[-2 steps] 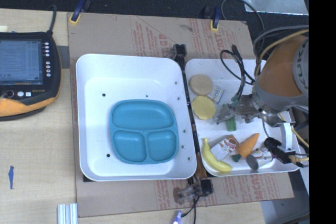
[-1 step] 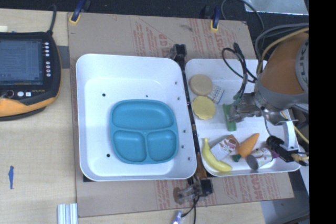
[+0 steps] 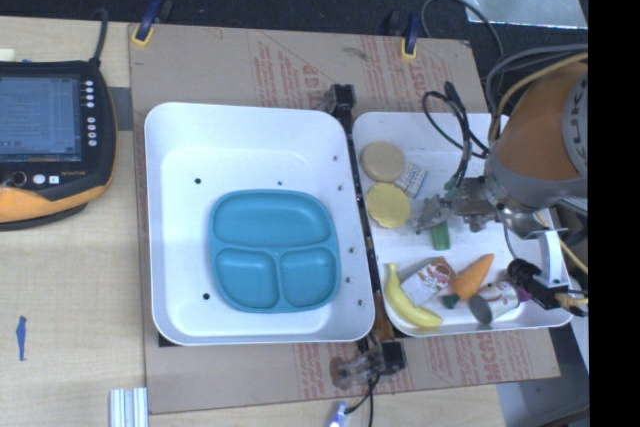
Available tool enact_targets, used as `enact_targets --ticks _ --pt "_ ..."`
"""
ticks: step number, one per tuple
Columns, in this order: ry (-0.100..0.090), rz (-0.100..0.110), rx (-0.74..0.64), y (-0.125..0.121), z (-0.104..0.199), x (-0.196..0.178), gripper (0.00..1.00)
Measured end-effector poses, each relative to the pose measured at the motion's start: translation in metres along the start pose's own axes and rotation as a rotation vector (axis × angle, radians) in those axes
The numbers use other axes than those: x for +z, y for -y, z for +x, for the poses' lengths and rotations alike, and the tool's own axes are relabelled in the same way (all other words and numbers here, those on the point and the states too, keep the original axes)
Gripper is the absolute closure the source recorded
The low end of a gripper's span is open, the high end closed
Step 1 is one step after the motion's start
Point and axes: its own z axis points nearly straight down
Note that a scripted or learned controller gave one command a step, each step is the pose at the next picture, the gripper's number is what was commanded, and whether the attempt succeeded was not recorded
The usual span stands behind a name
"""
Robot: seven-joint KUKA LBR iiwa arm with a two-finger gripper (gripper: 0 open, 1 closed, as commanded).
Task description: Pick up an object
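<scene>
The arm (image 3: 535, 140) reaches in from the right over the right bin (image 3: 480, 127), and its gripper (image 3: 436, 215) sits low near the middle of that bin, its dark fingers pointing toward the divide between the two bins. Just below the fingertips lies a small green object (image 3: 441, 236), its long axis running roughly from the bin's far edge to its near edge; whether the jaws are wide, narrow or closed on it cannot be told from this angle. Toward the bin's left wall a tan round disc (image 3: 382, 161) lies at the far side and a yellow round disc (image 3: 388, 206) just nearer, with a small printed packet (image 3: 411, 179) beside them. Along the near edge a banana (image 3: 408, 301) curves from the left wall toward the near left corner, a red-and-white packet (image 3: 431, 279) lies just beside it, and an orange carrot (image 3: 471, 276) slants with its tip toward the near edge. The left bin (image 3: 190, 145) carries a blue divided plate (image 3: 273, 248), two small compartments nearest the near edge.
</scene>
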Motion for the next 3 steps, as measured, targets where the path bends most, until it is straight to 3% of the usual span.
enact_targets --ticks 1,2,3 --pt "-0.001 -0.006 0.007 -0.021 -0.003 0.03 0.0" --pt "0.002 -0.01 0.005 -0.022 -0.004 0.02 1.0" --pt "-0.007 -0.005 0.01 0.004 0.061 -0.076 1.0"
